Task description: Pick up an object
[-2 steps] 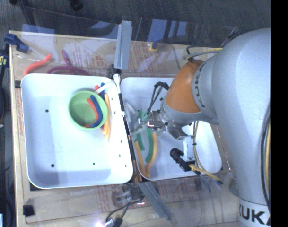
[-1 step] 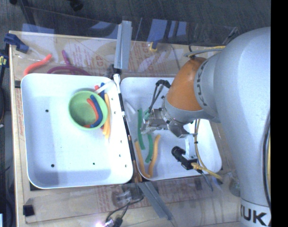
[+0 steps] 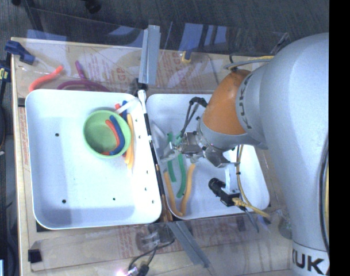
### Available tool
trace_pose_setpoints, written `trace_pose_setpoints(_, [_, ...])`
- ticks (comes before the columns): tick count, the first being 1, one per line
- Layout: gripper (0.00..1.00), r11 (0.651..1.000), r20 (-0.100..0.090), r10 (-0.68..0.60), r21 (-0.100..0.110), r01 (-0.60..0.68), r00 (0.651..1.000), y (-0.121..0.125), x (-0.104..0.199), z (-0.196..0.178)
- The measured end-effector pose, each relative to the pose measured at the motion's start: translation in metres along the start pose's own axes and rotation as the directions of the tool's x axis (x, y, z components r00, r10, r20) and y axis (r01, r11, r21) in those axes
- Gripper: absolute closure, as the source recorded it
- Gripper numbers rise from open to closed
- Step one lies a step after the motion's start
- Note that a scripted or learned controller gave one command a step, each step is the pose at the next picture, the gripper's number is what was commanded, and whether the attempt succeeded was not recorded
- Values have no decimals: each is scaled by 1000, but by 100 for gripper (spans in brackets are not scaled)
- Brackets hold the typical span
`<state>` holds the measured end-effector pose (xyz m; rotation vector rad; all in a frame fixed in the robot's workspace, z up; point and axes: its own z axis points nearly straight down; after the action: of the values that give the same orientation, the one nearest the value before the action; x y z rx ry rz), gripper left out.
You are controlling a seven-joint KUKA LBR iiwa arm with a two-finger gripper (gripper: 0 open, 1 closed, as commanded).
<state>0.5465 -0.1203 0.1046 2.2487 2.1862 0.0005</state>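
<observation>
The claw (image 3: 173,148) sits low in the right bin (image 3: 252,203), at the end of the grey arm with its glossy orange band (image 3: 226,111). Its metal tip is small and partly masked by wrist hardware and cables; whether it is released or clenched cannot be told from this view.

Directly below and touching close to the claw lies a green strip (image 3: 176,168), slim, flexible-looking and slightly bent. Just beside it, further below, a yellow-orange strip (image 3: 188,186) of similar thin, curved form runs along the bin floor. No item is seen between the claw's tips. A black fitting (image 3: 220,191) with a yellow cable lies below and to the right of the claw.

To the left of the claw, across the bin walls, the left bin (image 3: 65,177) is smooth white plastic with rounded corners. It carries a round green bowl (image 3: 107,133) holding curved red and blue pieces, with an orange strip against its rim.

The surface (image 3: 100,68) beyond the bins is a pale printed board under clear film.
</observation>
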Motion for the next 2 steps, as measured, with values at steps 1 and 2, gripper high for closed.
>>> trace_pose_setpoints(1, [100,1000,-1,-1,1,1,1000,0,0,-9])
trace_pose_setpoints(2, [0,1000,-1,-1,1,1,1000,0,0,-9])
